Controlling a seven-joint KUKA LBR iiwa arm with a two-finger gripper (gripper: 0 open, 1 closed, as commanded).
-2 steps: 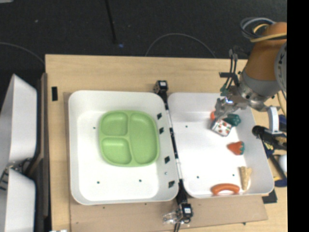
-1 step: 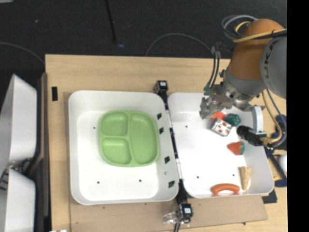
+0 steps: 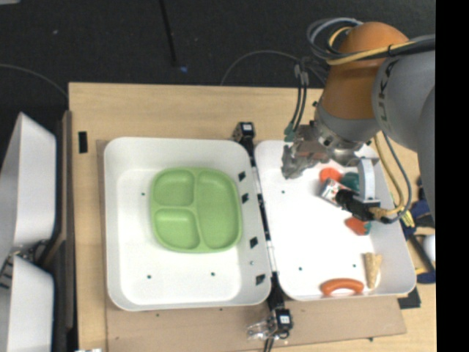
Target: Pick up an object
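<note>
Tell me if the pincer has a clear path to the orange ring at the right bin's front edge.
Probably yes: the orange ring lies apart on open white floor, only a tan wedge beside it, while the pincer hangs at the far end of the same bin.

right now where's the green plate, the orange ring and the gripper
green plate [image 3: 196, 210], camera view, middle divider in the left bin
orange ring [image 3: 341, 287], camera view, its arc
gripper [image 3: 293, 163], camera view, between its fingertips

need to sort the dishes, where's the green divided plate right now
In the camera view, the green divided plate lies flat in the left white bin, near its middle.
</note>
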